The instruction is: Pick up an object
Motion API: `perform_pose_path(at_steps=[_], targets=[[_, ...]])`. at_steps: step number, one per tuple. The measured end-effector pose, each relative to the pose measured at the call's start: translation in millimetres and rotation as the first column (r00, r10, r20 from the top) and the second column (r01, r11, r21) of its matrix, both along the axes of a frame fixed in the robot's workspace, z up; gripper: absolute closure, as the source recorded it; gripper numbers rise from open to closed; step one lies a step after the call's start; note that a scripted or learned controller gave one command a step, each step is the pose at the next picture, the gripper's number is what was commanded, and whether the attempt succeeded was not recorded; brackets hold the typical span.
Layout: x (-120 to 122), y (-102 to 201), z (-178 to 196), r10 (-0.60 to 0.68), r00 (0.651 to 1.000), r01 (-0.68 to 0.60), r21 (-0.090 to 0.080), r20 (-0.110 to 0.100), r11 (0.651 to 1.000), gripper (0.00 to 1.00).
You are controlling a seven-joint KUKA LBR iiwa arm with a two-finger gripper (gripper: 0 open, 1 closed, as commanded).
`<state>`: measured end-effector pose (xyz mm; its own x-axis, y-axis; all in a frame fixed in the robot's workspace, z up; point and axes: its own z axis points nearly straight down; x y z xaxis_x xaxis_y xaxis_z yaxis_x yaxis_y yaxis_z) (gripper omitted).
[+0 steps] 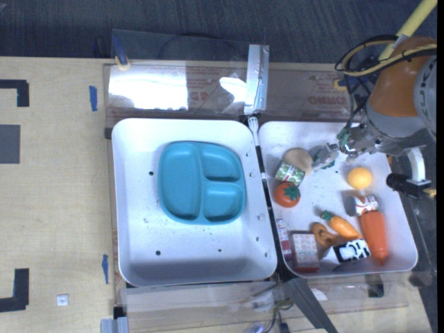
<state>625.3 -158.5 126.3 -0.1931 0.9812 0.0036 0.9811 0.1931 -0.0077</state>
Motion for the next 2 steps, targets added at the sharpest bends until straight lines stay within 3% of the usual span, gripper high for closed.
perform_pose_path(at_steps=[1,2], targets=[[-109,-44,7,0.186,0.982,-0.186,-0.003,0.009,0.982,0.00],[-57,-50,-39,0.189,0.982,-0.189,-0.001,0.015,0.982,0.00]])
